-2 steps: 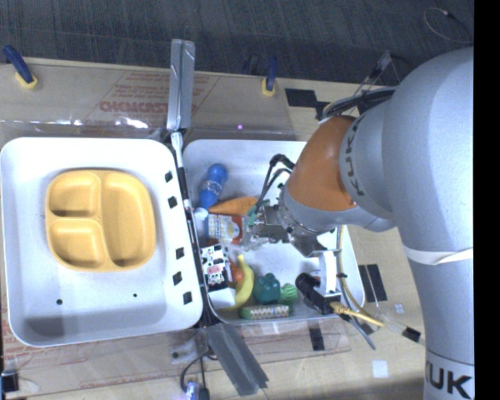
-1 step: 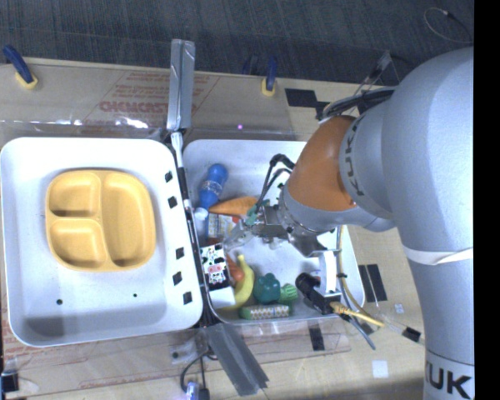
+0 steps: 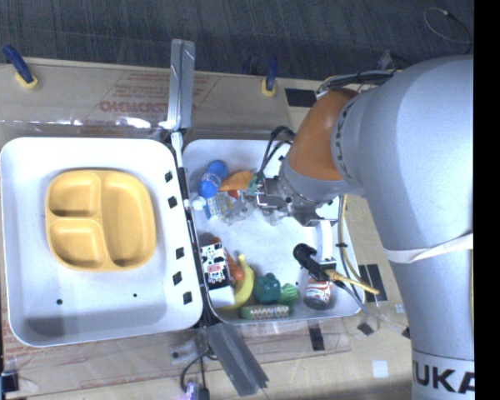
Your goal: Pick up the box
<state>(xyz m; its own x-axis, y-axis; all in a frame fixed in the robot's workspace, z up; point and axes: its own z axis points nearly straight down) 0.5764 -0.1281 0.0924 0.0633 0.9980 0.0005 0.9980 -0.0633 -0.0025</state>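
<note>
Brown cardboard was laid over the bench (image 3: 83,90), on which two shallow white bins were set side by side. A yellow divided plate (image 3: 100,219) was held in the left bin (image 3: 17,307). The clutter was gathered in the right bin (image 3: 271,242).

The box (image 3: 212,263), a small carton printed in black, white and red, was found at about 8 o'clock in that bin, pressed close to the bin's left wall. A banana (image 3: 243,283) was seen just beside it at its 4 o'clock, with a green toy (image 3: 268,288) beyond.

The gripper (image 3: 262,197) was placed near the bin's 12 o'clock, close to a water bottle (image 3: 212,192) with a blue cap and well apart from the box. Whether it was released or clenched could not be told, and nothing could be seen grasped in it.

For the step to be done well, the gripper would probably have to be lifted clear of the bottle and carried toward 7 o'clock until it was centred over the box. The grasp would best be aligned along the 12-to-6 line, since little room was judged to be left at the wall side. A straight descent would be advised, so that the banana was not caught.
</note>
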